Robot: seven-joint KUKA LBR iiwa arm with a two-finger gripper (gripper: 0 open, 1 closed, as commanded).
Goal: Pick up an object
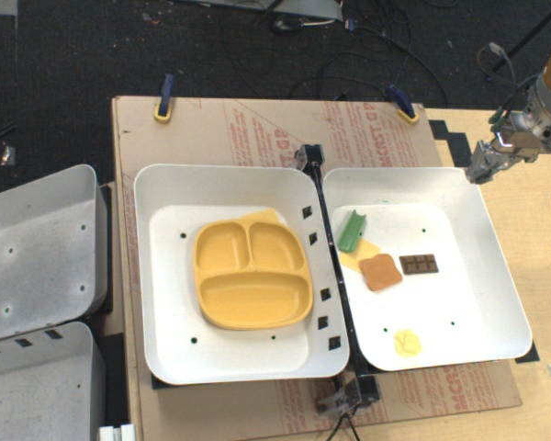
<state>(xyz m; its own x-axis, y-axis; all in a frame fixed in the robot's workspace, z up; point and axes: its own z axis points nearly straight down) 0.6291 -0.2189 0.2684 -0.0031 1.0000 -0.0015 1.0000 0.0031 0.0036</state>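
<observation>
The right bin [482, 246] holds several small items: a green piece [352, 231], a pale yellow flat piece [358, 254] under it, an orange-brown toast-like piece [381, 272], a dark brown chocolate bar [419, 265] and a small yellow lump [407, 342]. My gripper [486, 164] hangs at the far right, above the bin's back right corner, well away from every item. Nothing shows between its fingers.
The left bin [161, 246] bears a yellow divided plate [253, 274]. A black divider with clips [326, 274] runs between the bins. Blue and yellow clamps [164, 99] hold the cardboard at the back. White trays [37, 246] lie off the bench at left.
</observation>
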